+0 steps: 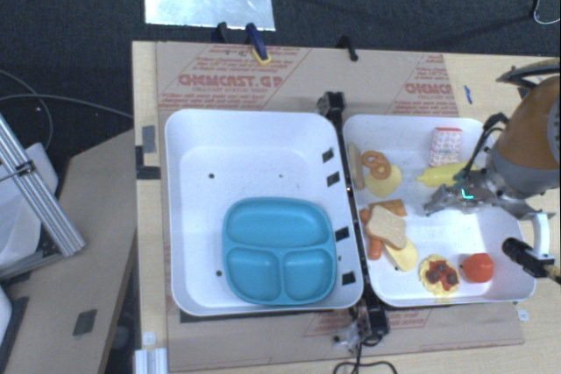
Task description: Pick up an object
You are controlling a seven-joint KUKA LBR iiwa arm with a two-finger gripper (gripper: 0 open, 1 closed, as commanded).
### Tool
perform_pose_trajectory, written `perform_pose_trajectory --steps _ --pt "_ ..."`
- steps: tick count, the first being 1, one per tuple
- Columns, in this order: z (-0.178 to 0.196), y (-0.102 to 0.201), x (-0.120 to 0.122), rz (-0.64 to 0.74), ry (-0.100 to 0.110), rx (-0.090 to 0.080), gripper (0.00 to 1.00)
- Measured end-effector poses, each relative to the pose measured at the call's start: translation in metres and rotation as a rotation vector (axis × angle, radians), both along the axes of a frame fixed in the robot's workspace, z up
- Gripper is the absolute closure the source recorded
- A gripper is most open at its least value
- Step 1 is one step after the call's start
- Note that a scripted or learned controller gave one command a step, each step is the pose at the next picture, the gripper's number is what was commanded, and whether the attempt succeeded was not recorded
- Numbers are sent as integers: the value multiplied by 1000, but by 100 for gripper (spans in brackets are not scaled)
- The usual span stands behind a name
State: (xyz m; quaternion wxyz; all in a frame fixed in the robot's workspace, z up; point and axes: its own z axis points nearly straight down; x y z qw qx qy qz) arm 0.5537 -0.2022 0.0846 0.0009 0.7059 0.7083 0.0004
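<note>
The gripper (pixel 436 204) hangs low in the right bin (pixel 500 293), its fingers narrow and holding nothing I can see, with the bread slice (pixel 387 226) near at eight o'clock, so picking is not yet done.

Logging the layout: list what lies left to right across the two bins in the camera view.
Blue divided plate → pretzel → small pizza → tomato, with the gripper above the right bin.
</note>
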Motion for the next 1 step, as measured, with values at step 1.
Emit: perform_pose_trajectory --steps 1 --pt "-1 -5 -43 -5 4 1 0"
